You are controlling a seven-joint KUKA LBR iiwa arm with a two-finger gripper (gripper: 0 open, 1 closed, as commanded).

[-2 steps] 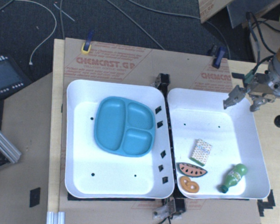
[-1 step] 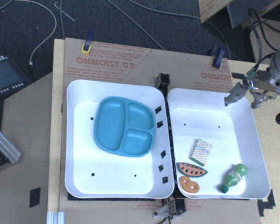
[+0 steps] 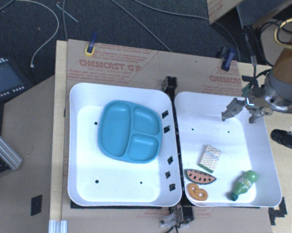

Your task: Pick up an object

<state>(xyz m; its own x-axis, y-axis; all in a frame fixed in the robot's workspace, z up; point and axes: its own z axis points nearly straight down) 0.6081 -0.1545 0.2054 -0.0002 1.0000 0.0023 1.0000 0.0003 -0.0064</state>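
- Camera view: gripper [image 3: 244, 111] hangs over the far-right part of the right bin [image 3: 270, 149], fingers spread apart, nothing between them, nothing touched.
- Arm comes in from the right, orange band above the wrist.
- Green bottle [image 3: 243, 184] lies on its side near the right bin's near-right corner; long axis runs diagonally, one end toward the near-left, the other toward the far-right. Well apart from the gripper.
- Same bin, near-left area: small patterned box [image 3: 210, 156], tilted slightly; just nearer the camera a watermelon slice [image 3: 200, 176]; then a round orange pastry-like piece [image 3: 197, 192] against the near rim, just beside the slice.
- Left bin [image 3: 77, 148]: blue divided plate [image 3: 130, 131], three compartments, sits toward the far side of the bin.
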